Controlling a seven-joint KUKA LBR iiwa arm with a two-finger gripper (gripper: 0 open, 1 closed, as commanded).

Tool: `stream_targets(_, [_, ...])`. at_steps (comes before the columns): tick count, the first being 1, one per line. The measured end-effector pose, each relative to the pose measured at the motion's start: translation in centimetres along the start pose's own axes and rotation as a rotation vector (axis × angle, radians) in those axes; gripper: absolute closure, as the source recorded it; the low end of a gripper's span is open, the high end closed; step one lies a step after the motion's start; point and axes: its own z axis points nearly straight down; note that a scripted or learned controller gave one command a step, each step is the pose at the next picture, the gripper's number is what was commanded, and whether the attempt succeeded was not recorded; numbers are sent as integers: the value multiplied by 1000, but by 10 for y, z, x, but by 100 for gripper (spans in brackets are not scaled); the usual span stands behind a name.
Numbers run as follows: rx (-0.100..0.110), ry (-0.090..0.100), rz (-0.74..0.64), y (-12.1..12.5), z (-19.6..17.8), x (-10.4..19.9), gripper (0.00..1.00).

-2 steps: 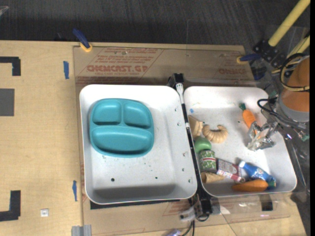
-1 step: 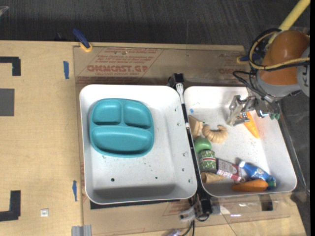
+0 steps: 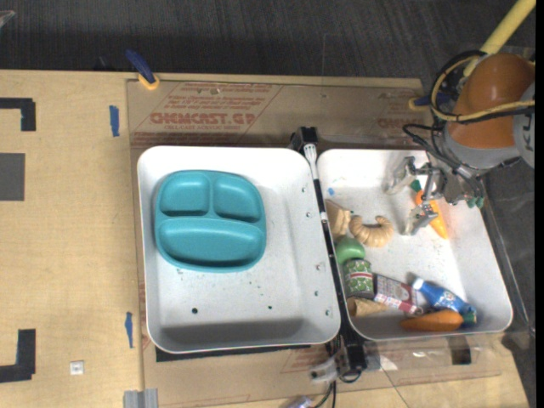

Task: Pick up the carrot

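Carrot (image 3: 435, 218) lay in the right bin (image 3: 497, 266), just right of the croissant (image 3: 367, 229), w/ the tool (image 3: 422, 199) over it, fingers apart and straddling it; prob. light, stiff, slick plastic, so best gripped across its thick mid.

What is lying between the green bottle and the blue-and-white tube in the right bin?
In the camera view, a small pink-and-white packet lies flat on the bin floor between the green bottle and the blue-and-white tube.
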Motion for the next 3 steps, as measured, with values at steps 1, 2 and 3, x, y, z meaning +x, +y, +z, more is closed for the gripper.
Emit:
stream_targets(1, [2, 4, -73, -40, -2, 60, 0])
stream_targets(2, [6, -13, -75, -38, -16, 53, 100])
stream_targets(3, [5, -11, -75, -38, -15, 54, 0])
